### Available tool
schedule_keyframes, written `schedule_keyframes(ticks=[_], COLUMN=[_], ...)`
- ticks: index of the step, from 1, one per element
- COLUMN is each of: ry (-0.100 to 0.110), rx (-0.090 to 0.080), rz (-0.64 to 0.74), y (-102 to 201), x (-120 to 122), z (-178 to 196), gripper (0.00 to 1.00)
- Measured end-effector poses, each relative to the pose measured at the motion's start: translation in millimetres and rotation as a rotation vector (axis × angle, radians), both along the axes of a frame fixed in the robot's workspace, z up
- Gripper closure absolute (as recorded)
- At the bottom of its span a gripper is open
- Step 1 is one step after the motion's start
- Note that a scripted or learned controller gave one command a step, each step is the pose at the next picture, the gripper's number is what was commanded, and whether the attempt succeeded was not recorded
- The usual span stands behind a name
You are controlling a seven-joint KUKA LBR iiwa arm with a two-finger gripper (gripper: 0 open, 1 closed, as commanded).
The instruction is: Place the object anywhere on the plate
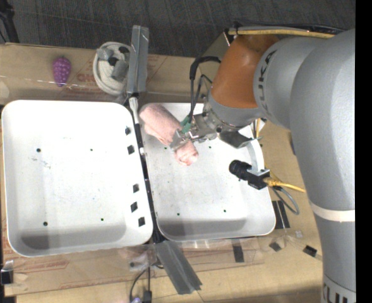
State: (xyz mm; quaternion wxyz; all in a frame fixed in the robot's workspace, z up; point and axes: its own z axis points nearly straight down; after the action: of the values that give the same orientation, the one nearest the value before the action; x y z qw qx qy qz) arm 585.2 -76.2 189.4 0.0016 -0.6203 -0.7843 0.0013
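A soft pink object lies in the upper left corner of the right bin. It is a thick roll with a narrower end pointing toward the bin's middle. My gripper reaches in from the right and sits across the narrow part, shut on it, with pink showing on both sides of the fingers. The grey arm with its orange band hangs over the bin's upper right.
The left bin lies beside the right one, with a row of black clips along the shared wall. On the bench behind the bins sit a purple grape bunch and a white coil beside a grey post.
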Motion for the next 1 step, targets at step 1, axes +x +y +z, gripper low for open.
schedule_keyframes(ticks=[1], ry=[0.0], rx=[0.0], rz=[0.006], y=[0.0], x=[0.7], z=[40.1], gripper=[1.0])
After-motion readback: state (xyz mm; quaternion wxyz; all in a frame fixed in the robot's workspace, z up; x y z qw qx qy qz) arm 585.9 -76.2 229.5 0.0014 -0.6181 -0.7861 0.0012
